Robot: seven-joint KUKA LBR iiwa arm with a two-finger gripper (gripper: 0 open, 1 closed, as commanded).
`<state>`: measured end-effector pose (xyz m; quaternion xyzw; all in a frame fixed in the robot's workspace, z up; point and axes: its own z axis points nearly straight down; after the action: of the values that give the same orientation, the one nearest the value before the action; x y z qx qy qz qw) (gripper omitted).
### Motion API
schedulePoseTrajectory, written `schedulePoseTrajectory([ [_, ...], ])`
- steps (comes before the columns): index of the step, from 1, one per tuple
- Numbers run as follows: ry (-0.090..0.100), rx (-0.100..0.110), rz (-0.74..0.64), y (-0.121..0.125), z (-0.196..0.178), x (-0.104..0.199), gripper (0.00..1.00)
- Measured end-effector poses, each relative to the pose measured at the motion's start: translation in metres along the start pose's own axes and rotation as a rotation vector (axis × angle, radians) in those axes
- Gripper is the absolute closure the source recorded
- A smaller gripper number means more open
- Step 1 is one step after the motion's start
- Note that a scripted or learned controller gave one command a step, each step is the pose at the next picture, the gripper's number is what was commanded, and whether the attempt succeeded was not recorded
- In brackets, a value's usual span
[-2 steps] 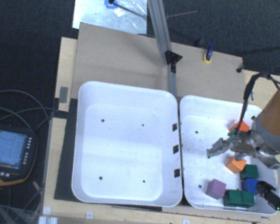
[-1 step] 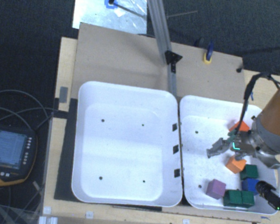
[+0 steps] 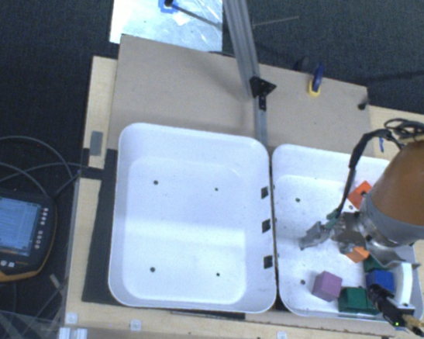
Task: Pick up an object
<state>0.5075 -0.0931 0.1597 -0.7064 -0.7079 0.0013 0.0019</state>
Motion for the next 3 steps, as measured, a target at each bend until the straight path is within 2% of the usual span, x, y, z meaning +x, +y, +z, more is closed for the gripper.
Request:
schedulePoseTrajectory([
  [1, 0.0, 0.0, 0.001, -0.005, 0.05, -0.009, 0.0],
  [2, 0.0, -0.003, 0.0, -0.005, 0.071, -0.009, 0.0],
  [3, 0.0, -0.008, -0.001, -0.003, 0.059, -0.009, 1.0],
])
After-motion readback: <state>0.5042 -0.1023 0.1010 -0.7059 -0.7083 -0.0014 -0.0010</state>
